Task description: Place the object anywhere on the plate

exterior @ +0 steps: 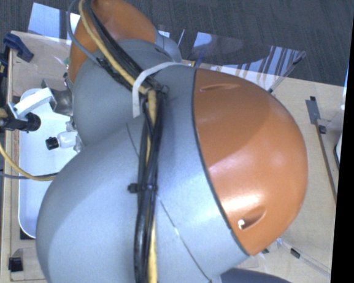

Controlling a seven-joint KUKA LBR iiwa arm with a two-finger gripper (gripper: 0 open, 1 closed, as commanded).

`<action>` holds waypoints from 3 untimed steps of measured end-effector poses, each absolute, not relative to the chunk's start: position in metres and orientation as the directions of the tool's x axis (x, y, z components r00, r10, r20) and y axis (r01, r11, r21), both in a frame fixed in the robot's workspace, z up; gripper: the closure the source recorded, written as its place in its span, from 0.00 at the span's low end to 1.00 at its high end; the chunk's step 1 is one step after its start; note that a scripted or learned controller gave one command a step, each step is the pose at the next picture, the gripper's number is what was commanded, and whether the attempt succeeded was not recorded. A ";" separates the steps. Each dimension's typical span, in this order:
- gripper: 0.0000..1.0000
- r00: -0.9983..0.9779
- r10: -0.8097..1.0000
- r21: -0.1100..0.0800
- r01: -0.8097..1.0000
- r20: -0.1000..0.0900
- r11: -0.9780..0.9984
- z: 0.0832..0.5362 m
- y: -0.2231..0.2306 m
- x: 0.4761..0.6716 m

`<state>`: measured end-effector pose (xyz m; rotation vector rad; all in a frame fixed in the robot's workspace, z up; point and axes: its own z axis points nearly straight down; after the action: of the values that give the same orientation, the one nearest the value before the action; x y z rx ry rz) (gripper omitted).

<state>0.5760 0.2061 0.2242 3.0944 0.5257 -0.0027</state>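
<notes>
Mostly the arm (179,187) takes up the camera view: its grey casing and a big orange dome stand close under the lens, with a bundle of black and yellow cables (147,166) tied along it by a white strap. Past its left flank, 1 white bin (31,156) shows as a bare strip of floor and rim on the wooden worktop (321,181). At the bin's upper left lies some white and black hardware (28,115) with a yellow hose looping off it; whether that belongs to the pincer or to a fixture, I cannot tell, and the state of the pincer cannot be judged either.

Neither the object nor the plate can be made out, both presumably lying somewhere under the arm's bulk. Which step is in hand is therefore a guess: the arm bends low over the bins, which suits either a reach for the object or a carry toward the plate.

Next, the move calls for confirming a real hold on the object, then lowering it squarely over the plate before release.
</notes>
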 end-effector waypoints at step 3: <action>1.00 0.725 0.688 -0.008 0.688 -0.005 -0.725 0.204 0.108 0.529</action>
<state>0.5289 0.1083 0.2041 2.9225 1.1662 -0.0123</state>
